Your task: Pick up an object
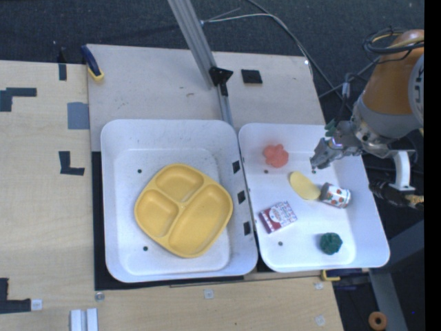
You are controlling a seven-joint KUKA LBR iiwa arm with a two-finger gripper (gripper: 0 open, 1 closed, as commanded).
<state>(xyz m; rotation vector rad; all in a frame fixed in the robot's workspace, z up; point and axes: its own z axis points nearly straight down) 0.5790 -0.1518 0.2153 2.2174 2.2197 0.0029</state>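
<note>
The left bin point(117, 185) holds a yellow plate point(183, 209) with three compartments, lying flat near the middle of the bin. The right bin point(358, 250) touches the left one along its side and holds the small things.

The arm point(394, 92) comes in from the right and hangs over the upper right part of the right bin. The gripper point(318, 161) points down and to the left, above the bin floor, with nothing between its fingers. The fingers look close together, but they are small and dark, so I cannot tell if they are spread or pressed.

In the right bin, the red-white packet point(278, 216) lies near the left wall. The orange lump point(275, 155) is in the upper part, left of the gripper. The yellow piece point(303, 185) lies just below the gripper and touches the small cup point(337, 196), which lies on its side. The green ball point(331, 243) is alone near the lower right corner.
</note>
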